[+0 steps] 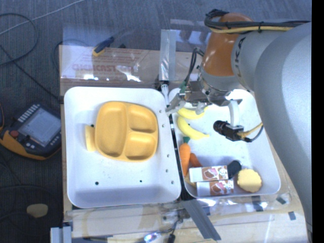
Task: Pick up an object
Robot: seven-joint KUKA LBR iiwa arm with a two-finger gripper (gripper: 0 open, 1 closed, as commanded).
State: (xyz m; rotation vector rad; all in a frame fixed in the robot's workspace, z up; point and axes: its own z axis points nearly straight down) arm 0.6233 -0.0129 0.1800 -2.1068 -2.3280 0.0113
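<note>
The right bin (269, 172) holds two yellow bananas (190, 128) at its upper left. Below them lie an orange carrot (185, 154), two small brown-and-white cartons (213, 174), a black knob-like piece (234, 167) and a yellow lemon (249, 180). My gripper (193, 99) hangs under the orange wrist band, directly over the upper banana (188, 113) at the bin's top left corner. The wrist hides where the gripper meets the fruit.
The left bin (76, 186) carries a yellow divided plate (126, 130) with a pale yellow piece (89, 138) under its left edge. A clear plastic sheet (109, 65) lies behind the bins. A handheld controller (33, 128) rests on the floor at the left.
</note>
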